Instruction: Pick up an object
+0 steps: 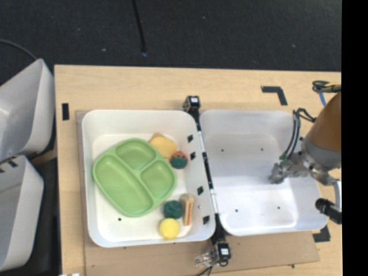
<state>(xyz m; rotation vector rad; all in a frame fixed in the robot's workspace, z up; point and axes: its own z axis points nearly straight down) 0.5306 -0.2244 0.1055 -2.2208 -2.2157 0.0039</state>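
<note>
Approach step, nothing picked yet. Claw (279, 174) sits low over the right bin (247, 217), on its right side, well apart from every object; too small and blurred to tell its state, and nothing visible in it. All candidates are in the left bin (92, 131): green divided plate (134, 177) in the middle, yellow rounded item (163, 145) at its upper right touching the plate edge, small dark green item with a red spot (179, 160) just beside that, another dark green item (171, 209) below the plate, a pale stick-like item with an orange stripe (187, 208) just beside it, and a yellow ball (169, 228) near the bin's front wall. Next move likely calls for crossing the divider between the bins, then descending on one small item. Yellow ball looks easiest, though it sits close to the wall. No brands or readable writing; just black markers on the desk (144, 88).
</note>
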